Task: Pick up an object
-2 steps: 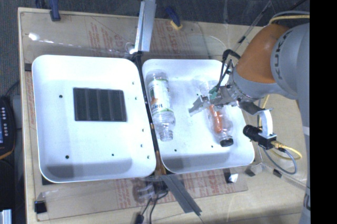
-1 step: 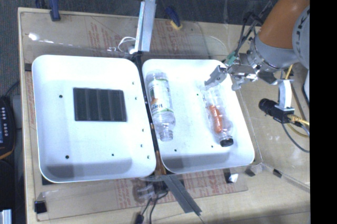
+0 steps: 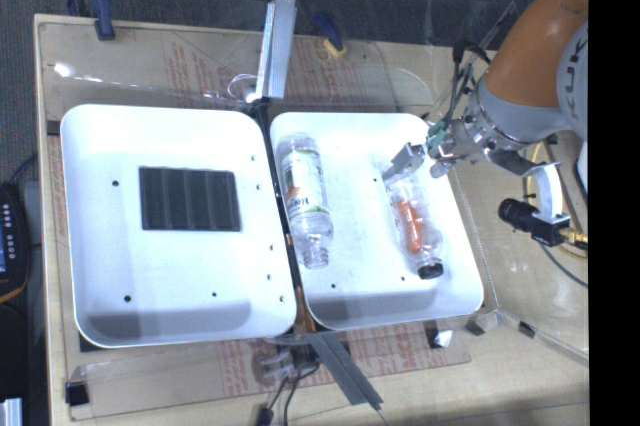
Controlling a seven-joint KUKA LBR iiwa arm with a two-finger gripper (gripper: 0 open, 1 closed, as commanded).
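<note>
In the right bin (image 3: 350, 309) lie two bottles. A clear plastic bottle (image 3: 303, 199) with a green and white label rests along the bin's left side, cap toward the front. A smaller clear bottle (image 3: 415, 226) with orange contents and a black cap lies on the right side. My gripper (image 3: 405, 161) hangs over the bin's back right part, just above the top end of the small bottle. Nothing is visibly held in it.
The left bin (image 3: 100, 304) holds a flat dark ribbed rectangle (image 3: 189, 199). A metal bar (image 3: 275, 44) stands at the back between the bins. Blue clamps (image 3: 102, 14) grip the bench's far edge. Cables and a black fitting (image 3: 530, 219) sit right of the bins.
</note>
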